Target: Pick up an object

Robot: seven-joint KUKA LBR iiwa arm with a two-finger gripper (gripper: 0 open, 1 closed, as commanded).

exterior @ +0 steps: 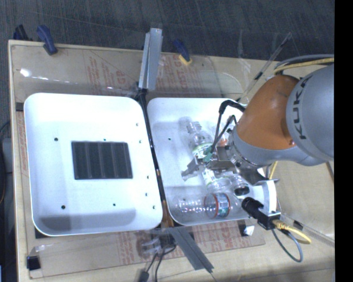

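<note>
- Overhead, the grey KUKA arm with its orange band (270,113) reached in from the right and hung low over the right-hand shallow white bin (165,157).
- Its two-finger gripper (207,164) sat near the middle of that bin, pointing toward the bin's left wall, with thin metal fingers (191,169) splayed out in front of the wrist.
- Whether the jaws were open or closed on anything could not be told; clear plastic and metal parts overlapped there.
- A clear plastic bottle (195,133) lay in the upper middle of the right bin, running slantwise down toward the gripper, its lower end touching or hidden by the fingers.
- A second clear plastic bottle with a red-and-silver label band (203,205) lay on its side along the near wall of the same bin, just below the gripper and apart from it.
- The left-hand shallow white bin (47,157) held a dark ribbed rectangular panel (102,160) flat at its centre, well apart from the arm.
- A grey metal bar (149,57) stood at the far edge of the bench, at the seam between the two bins.
- Blue clamps (46,39) gripped the far edge of the pale wooden bench (76,69).
- A yellow-tipped cable (294,231) trailed off the arm's black fitting at the right bin's near right corner.
</note>
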